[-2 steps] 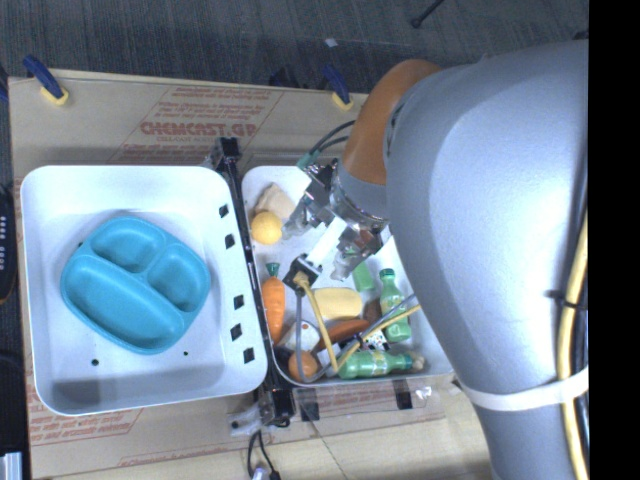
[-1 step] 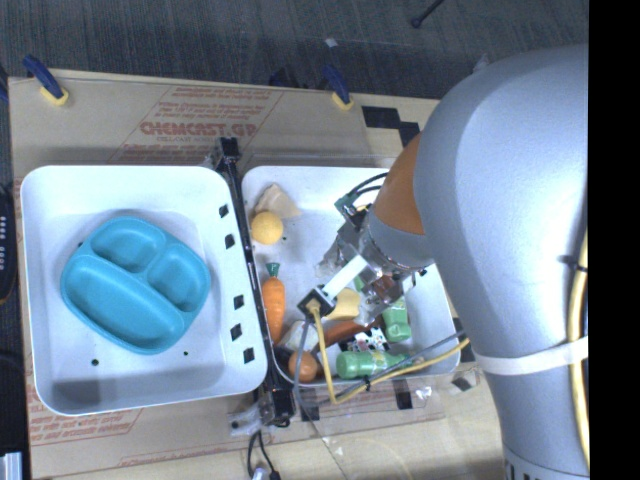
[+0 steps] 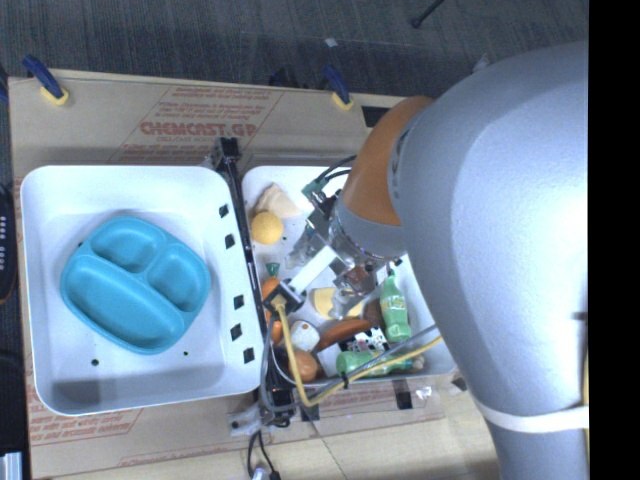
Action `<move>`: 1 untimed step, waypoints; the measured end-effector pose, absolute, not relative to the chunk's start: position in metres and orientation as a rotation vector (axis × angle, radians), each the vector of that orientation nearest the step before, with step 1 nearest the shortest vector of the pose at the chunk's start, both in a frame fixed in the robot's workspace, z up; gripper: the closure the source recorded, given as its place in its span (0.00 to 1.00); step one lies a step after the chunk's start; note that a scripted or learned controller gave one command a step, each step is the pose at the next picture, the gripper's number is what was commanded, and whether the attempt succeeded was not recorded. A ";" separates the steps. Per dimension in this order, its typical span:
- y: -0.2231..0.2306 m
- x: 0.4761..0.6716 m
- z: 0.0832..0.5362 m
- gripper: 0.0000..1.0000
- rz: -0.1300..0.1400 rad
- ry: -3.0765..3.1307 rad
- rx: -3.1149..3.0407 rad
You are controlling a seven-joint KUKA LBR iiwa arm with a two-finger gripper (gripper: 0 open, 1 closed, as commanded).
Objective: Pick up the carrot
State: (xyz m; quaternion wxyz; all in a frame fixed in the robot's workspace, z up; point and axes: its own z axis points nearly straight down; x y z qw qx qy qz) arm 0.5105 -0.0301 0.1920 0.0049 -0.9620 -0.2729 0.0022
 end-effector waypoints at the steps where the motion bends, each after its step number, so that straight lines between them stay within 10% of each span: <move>1: -0.040 0.531 0.191 0.00 0.013 -0.609 -3.077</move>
